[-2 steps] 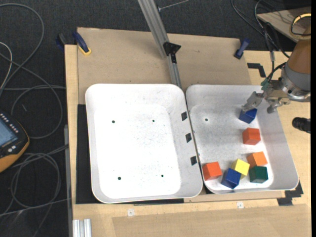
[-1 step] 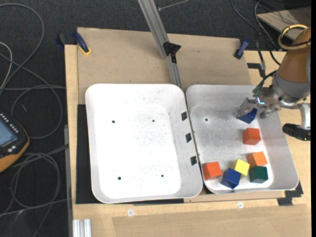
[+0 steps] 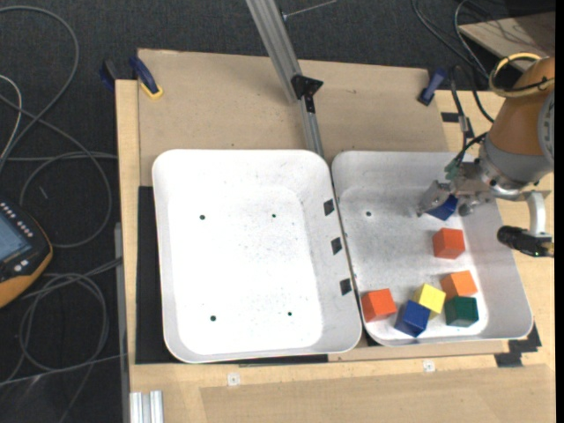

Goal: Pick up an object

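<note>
My gripper (image 3: 446, 204) hangs over the upper right part of the right bin (image 3: 388, 188). Its grey fingers are shut on a small blue block (image 3: 446, 208), which sits just above the bin floor. Just below it lies an orange block (image 3: 448, 242). Near the bin's front edge lie a second orange block (image 3: 458, 282), a red-orange block (image 3: 379, 303), a yellow block (image 3: 431, 297), another blue block (image 3: 411, 317) and a green block (image 3: 461, 310).
The left bin (image 3: 176, 236) stands beside the right one, with black clips (image 3: 336, 245) along the shared rim. A slanted metal pole (image 3: 282, 51) rises behind the bins. Cables and a handheld pendant (image 3: 18, 249) lie on the floor to the left.
</note>
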{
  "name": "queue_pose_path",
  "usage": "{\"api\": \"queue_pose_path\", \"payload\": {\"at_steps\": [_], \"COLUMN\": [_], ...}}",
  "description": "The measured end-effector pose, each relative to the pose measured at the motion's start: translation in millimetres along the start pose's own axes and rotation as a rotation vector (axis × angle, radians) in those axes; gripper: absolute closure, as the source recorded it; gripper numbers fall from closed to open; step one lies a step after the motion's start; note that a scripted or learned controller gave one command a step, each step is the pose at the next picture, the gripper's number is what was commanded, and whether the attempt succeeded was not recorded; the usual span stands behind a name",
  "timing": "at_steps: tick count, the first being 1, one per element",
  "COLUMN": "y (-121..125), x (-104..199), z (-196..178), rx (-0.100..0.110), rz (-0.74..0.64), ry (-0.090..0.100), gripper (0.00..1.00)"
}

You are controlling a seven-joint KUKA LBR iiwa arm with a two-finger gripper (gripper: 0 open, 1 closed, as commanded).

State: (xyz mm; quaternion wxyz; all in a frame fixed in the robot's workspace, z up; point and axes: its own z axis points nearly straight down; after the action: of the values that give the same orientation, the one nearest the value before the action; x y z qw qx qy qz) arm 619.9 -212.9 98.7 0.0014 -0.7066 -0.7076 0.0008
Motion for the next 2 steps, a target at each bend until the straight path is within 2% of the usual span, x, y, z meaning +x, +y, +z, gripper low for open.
{"api": "queue_pose_path", "payload": {"at_steps": [1, 2], "y": [1.4, 12.8], "x": [-0.2, 2.9], "z": [-13.1, -65.3], "rx": [-0.004, -0.011], "rz": [-0.001, 0.0], "ry": [-0.002, -0.003], "gripper": [1.0, 1.0]}}
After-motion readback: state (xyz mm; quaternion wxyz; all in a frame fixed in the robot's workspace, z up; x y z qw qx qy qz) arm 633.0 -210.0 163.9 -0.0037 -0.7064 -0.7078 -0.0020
